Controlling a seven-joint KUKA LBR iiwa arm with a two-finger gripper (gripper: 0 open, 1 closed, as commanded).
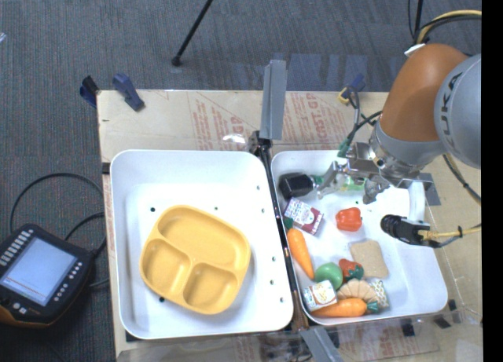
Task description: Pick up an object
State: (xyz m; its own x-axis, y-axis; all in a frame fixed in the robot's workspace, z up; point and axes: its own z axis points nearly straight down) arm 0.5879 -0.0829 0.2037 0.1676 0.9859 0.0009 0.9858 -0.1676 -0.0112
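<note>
The right bin (431, 274) holds several toy foods. Among them are a black block (295, 184), a red and white packet (303, 216), a red pepper (349, 218), a carrot (299, 252), a bread slice (368, 257) and a green fruit (328, 274). A second carrot (342, 308) and a small white pack (319, 295) lie at the front. My gripper (352, 182) hangs over the back of this bin, just right of the black block and above the pepper. Its fingers stand apart, with a pale greenish item showing between them; no grip on it is visible.
The left bin (134, 172) holds a yellow compartment tray (195, 258). A metal divider post (274, 105) rises between the bins at the back. A black cylinder (401, 228) juts from the wrist over the right bin. A teach pendant (35, 270) lies on the floor, left.
</note>
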